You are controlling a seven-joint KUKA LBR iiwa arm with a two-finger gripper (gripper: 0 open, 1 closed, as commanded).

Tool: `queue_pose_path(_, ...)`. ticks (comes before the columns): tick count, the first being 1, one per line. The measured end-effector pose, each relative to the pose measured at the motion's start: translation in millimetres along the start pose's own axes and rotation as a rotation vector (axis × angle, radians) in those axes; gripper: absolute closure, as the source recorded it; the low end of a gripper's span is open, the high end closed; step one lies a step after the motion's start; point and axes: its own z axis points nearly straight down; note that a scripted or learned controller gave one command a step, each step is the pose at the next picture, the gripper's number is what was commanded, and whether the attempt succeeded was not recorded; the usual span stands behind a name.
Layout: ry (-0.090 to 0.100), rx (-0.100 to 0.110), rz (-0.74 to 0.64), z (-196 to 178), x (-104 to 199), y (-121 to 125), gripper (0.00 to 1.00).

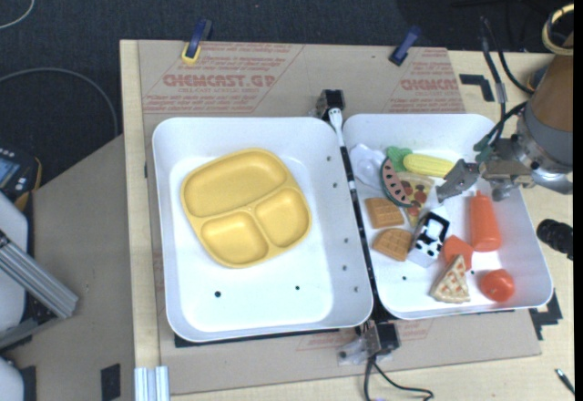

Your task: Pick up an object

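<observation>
Looks like the approach step: the pincer [475, 177] hangs spread apart, holding nothing, just above the orange carrot [485, 221] in the right bin [537, 276] (crowded with toy food). Next it needs to drop straight down and close.

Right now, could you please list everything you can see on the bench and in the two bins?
bins: 2, white, side by side on the bench; left bin, right bin
divided plate: 1, yellow, three compartments, in the left bin
toy corn cob: 1, yellow with a green end, top of the right bin
toy watermelon slice: 1, red with dark rind, below the corn
toy crackers: 2, tan, right bin's left side
black and white block: 1, middle of the right bin
toy carrot: 1, orange, right bin's right side
toy pizza slice: 1, tan, right bin's front
toy tomato: 1, red, beside the pizza slice
clamps: 2, blue, back edge of the board
hand: 1, grey metal, over the right bin above the carrot
</observation>
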Motion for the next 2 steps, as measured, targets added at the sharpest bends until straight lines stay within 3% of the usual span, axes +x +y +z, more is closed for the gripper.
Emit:
queue_pose_path(1, -0.002, -0.013, -0.003, -7, 0, 2, 0.0)
queue_pose_path(2, 0.001, -0.006, -0.003, 43, 10, -2, 0.0)
